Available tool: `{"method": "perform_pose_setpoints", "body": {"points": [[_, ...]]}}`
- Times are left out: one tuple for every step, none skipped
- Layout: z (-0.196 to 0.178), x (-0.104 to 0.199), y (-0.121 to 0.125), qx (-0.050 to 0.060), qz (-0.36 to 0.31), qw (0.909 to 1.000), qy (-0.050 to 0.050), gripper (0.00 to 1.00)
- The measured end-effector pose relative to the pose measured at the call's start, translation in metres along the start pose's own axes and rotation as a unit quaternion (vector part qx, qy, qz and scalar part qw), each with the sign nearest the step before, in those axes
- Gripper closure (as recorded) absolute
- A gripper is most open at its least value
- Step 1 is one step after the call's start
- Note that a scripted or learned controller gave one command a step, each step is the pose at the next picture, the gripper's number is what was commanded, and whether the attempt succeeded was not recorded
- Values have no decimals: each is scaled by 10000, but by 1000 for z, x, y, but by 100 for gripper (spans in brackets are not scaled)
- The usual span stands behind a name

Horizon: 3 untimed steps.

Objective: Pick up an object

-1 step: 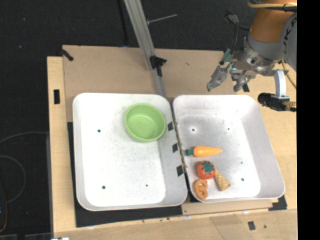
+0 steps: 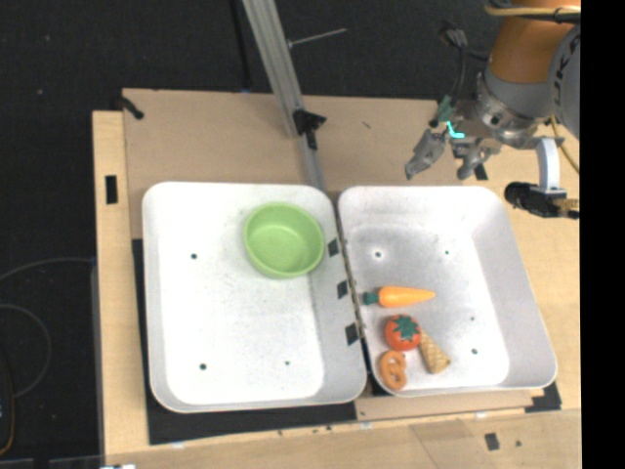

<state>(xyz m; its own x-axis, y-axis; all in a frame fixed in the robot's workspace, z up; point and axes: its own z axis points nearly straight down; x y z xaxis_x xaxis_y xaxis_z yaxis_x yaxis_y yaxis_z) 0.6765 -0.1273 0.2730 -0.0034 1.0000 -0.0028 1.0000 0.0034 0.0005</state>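
Note:
An orange carrot [image 2: 402, 297] lies in the right bin [image 2: 488, 233], near its left wall. Below it sit a red tomato [image 2: 401, 332], a tan bread piece [image 2: 435, 353] and a small orange pretzel [image 2: 392, 368] at the bin's front left. A green bowl [image 2: 283, 240] stands in the left bin [image 2: 186, 301], toward its back right. My gripper [image 2: 447, 162] hangs above the bench just behind the right bin's back edge, well away from the toys. Its fingers [image 2: 422, 158] are spread apart, and nothing is between them.
A grey metal pole [image 2: 278, 66] slants up from the gap between the bins at the back. A black fitting [image 2: 535, 199] sticks out at the right bin's back right corner. Black clips [image 2: 350, 289] line the seam between the bins.

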Motion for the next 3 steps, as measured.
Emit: {"method": "perform_pose_setpoints", "body": {"points": [[52,1,-9,-2,15,10000,2,0],[108,-9,-6,24,27,10000,-1,0],[150,-11,-9,19,34,10000,1,0]]}}
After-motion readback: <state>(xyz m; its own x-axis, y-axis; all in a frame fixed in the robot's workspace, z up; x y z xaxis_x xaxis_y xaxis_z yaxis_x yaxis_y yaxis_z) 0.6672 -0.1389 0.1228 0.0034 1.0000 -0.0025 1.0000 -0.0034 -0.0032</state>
